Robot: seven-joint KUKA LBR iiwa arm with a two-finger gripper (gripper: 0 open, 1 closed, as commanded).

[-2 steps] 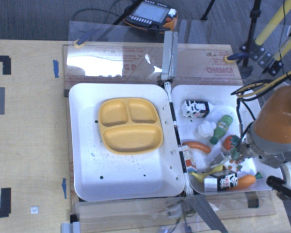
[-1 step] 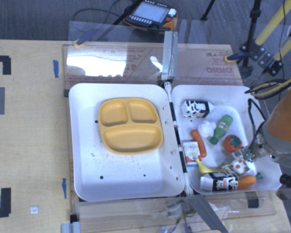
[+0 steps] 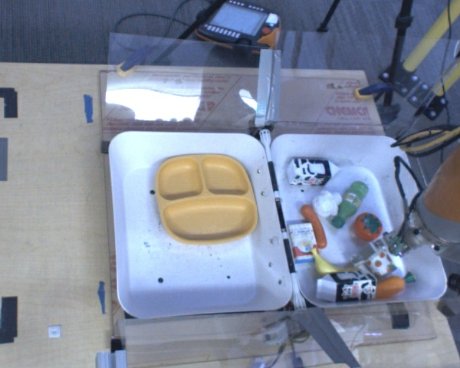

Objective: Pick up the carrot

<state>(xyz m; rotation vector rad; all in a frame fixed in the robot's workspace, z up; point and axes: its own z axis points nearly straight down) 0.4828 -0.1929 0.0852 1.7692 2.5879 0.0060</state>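
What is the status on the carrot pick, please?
Gripper low in right bin, nothing seen held. Carrot lies at bin's near edge. Bottle and mushroom toy crowd it.

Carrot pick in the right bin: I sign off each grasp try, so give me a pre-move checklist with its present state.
1. Carrot located: ok, at the right bin's front edge.
2. Carrot in the jaws: not ok, it lies in the bin, nothing shown between them.
3. Gripper over the carrot: not ok, it sits a little behind it, near the tomato.
4. Room around the carrot: not ok, a dark bottle lies against its left end.
5. Jaws open: cannot tell.
6. Yellow plate out of the way: ok, in the left bin.
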